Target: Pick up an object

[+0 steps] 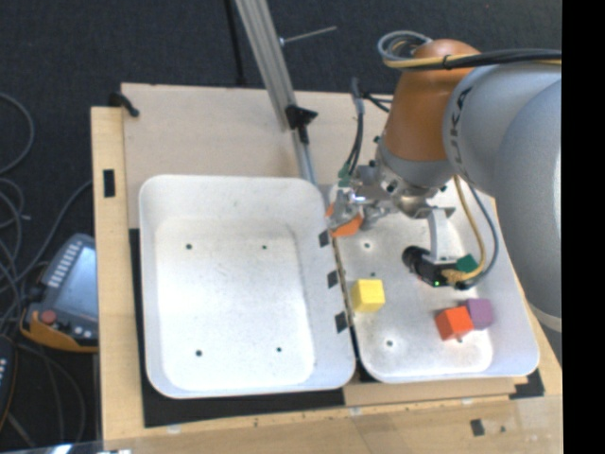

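Two shallow white bins are seen side by side on a pale bench (217,126), viewed from above at a slant. The left bin (236,287) takes up the middle and left of the frame, and the right bin (416,353) lies at the lower right.

The grey arm (515,149) with its orange band (425,102) is seen entering from the upper right. The gripper (352,214) is placed over the upper left corner of the right bin, close to the rim shared by the two bins. A small orange piece (346,225) is seen at the gripper's tip, but whether it is clamped between the fingers cannot be told, and whether the claw is apart or together cannot be told either.

A yellow block (369,294) is found in the right bin near its left wall, below the gripper and apart from it. An orange block (454,323) is seen toward the lower right of that bin, with a purple block (480,312) just beside it on its right, the two appearing to touch. A green block (465,265) is partly hidden behind cables above them.

A grey metal rail (269,60) is seen slanting from the top centre of the frame down to the bench. A handheld control unit (68,291) is seen on the dark floor at the left edge.
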Controlling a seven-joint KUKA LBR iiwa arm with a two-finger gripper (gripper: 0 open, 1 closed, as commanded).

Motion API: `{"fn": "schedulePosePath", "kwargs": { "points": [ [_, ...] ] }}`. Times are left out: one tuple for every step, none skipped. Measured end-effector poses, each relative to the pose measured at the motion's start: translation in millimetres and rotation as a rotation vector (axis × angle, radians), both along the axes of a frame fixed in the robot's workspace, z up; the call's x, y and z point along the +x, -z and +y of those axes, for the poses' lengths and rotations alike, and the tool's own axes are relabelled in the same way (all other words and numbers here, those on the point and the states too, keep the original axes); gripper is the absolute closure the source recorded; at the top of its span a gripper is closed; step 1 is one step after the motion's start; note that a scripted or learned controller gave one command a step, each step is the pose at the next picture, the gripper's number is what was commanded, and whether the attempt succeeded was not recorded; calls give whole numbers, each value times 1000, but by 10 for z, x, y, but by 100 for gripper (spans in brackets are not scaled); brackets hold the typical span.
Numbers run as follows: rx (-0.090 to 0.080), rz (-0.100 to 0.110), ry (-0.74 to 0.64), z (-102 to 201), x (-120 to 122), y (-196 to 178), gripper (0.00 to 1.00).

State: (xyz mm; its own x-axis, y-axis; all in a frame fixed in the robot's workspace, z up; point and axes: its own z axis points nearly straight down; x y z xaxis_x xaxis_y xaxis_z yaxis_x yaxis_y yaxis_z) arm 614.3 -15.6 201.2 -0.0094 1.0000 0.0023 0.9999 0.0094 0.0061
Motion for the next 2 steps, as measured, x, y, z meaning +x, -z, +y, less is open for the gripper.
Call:
{"fn": "schedulePosePath", "kwargs": {
  "points": [
    [0, 5, 1, 528, -53, -94, 100],
    [-1, -2, 3, 770, 16, -963, 100]
  ]
}}
